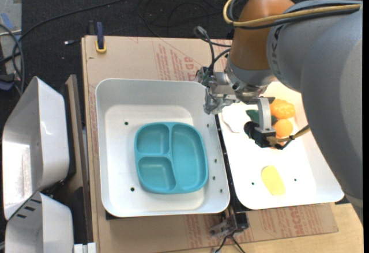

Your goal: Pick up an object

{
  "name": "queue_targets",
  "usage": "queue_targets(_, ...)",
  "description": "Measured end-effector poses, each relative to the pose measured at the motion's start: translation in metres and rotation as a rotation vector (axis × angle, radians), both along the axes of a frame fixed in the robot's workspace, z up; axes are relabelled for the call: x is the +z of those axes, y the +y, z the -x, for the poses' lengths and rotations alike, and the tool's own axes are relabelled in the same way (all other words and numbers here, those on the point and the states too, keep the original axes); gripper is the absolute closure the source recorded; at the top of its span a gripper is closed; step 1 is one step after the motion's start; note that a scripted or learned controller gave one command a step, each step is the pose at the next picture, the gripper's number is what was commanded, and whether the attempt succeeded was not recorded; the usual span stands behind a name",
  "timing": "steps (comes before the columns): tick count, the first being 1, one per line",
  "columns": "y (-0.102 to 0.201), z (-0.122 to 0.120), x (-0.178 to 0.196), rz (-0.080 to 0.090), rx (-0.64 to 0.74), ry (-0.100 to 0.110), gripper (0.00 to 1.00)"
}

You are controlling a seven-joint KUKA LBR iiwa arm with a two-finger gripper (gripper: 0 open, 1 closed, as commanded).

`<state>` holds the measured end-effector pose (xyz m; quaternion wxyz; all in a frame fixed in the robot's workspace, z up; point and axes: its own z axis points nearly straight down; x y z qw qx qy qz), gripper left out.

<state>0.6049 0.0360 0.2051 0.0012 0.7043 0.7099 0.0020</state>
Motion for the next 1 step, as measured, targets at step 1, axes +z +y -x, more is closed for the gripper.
queue_targets(1,0.0423,-0.0351,0.0268,-0.001,0.0,-0.001,1.0)
